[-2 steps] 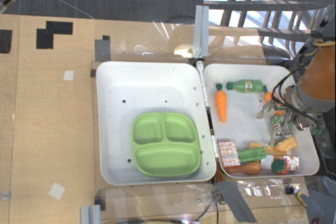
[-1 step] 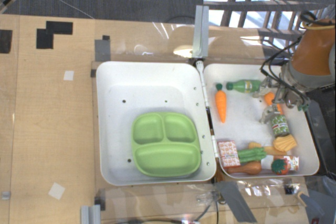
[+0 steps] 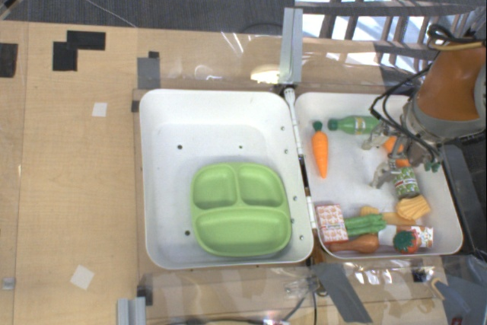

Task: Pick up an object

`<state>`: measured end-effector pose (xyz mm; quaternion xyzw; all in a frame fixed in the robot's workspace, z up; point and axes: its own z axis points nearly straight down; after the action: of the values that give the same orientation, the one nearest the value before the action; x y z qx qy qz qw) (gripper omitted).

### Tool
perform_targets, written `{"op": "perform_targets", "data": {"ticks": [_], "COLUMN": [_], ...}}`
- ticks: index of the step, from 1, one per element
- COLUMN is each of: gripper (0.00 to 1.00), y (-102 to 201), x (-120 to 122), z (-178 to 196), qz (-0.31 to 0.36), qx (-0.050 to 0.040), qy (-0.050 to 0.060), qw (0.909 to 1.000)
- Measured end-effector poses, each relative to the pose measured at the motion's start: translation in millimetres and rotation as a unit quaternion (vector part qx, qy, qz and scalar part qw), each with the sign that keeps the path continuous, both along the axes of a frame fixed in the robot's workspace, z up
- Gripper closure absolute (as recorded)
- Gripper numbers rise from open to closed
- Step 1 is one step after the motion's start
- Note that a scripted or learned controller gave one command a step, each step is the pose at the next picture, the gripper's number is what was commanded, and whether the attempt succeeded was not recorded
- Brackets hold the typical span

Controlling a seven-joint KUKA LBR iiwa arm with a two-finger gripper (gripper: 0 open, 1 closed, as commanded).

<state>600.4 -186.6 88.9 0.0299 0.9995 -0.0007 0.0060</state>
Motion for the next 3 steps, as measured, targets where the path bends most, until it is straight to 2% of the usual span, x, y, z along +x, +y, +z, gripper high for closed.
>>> {"op": "perform_targets", "data": {"ticks": [1, 2, 3], "gripper": [0.00, 0.00, 0.00], "y": [80, 105, 78], "x": [4, 4, 69], "z": [1, 1, 38], "qz": [0.000, -0.012, 0.043], "qx": [0.0019, 0.0010, -0.0002], "qy": [-0.001, -0.001, -0.001], "qw": [1.0000, 0.9999, 0.9991]}}
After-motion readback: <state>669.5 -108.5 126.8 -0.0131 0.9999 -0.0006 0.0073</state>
